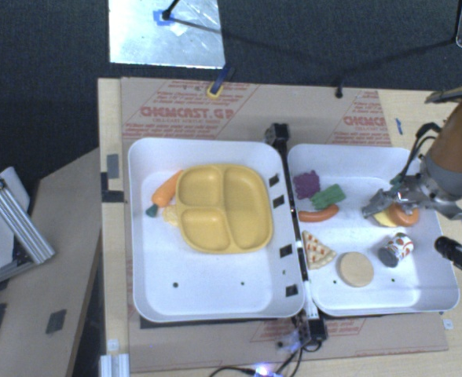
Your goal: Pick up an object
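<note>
Two shallow white bins sit side by side on the bench; the left bin (148, 289) fills the centre-left of the frame, the right bin (427, 289) the centre-right. Both are smooth moulded plastic with rounded corners.

In the left bin I note a yellow divided plate (219, 208), glossy, three compartments, nothing in them. A toy carrot (165, 189) lies against the plate's upper-left edge.

Right bin, upper left: a lumpy purple piece (307, 183), a green block (328, 195) and a red sausage shape (318, 214), close together. Lower down: a pizza wedge (318, 251), a flat tan disc (356, 269), matte, and a small grey-and-red figure (394, 248).

My gripper (386, 204) is down at the right side of the right bin, directly over a yellow-orange piece (397, 217), rounded, mostly hidden beneath it. I cannot tell how my jaws stand, nor whether they grip that piece.

Progress: nothing visibly lifted. I judge the approach made; a confirmed grasp and the lift are outstanding.
</note>
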